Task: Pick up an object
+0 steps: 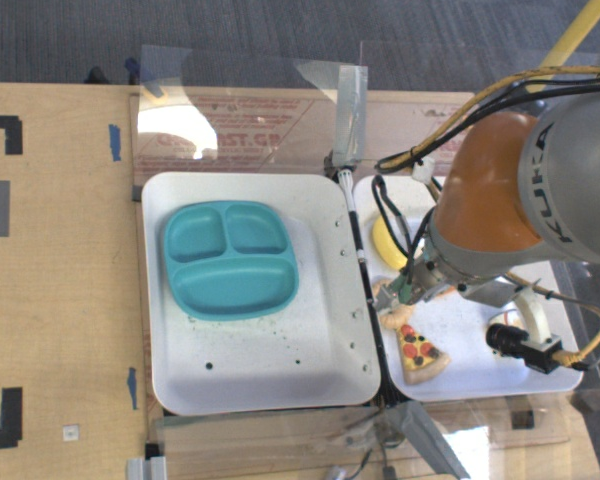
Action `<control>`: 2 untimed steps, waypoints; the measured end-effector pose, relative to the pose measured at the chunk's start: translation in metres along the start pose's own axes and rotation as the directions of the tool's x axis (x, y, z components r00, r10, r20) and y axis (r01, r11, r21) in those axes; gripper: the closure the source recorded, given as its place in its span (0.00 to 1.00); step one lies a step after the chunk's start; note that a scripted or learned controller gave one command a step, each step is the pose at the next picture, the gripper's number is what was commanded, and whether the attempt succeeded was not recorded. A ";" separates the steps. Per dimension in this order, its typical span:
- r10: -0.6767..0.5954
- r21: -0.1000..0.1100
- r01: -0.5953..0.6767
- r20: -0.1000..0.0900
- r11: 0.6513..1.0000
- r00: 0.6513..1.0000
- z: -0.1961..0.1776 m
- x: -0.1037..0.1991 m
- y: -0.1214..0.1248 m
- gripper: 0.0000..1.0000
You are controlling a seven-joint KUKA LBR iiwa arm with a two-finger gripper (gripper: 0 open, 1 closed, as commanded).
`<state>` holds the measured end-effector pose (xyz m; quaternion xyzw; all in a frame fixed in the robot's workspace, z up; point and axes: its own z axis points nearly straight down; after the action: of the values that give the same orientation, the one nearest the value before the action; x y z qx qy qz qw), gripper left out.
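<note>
Pizza slice toy (421, 354) is lying nearest, at the front of the right bin (480, 373). Just behind it the gripper (408, 290) is hanging low by the bin's left wall — its opening is hidden, so I cannot tell. Further back, a yellow object (386, 243) is lying. Leftward, a teal divided plate (230, 259) is sitting in the left bin (260, 378).

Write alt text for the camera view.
A grey and orange robot arm reaches down into the right white bin, over a toy pizza slice and a yellow item. The left white bin holds a teal divided plate.
</note>
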<state>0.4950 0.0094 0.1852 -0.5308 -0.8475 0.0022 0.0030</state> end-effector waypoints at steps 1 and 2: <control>0.560 -0.006 -0.560 -0.001 0.828 0.828 0.001 0.027 0.032 1.00; 0.954 -0.002 -0.954 -0.003 0.299 0.299 -0.010 0.068 0.015 1.00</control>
<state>0.4788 0.0769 0.1954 -0.9295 -0.3688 0.0015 0.0006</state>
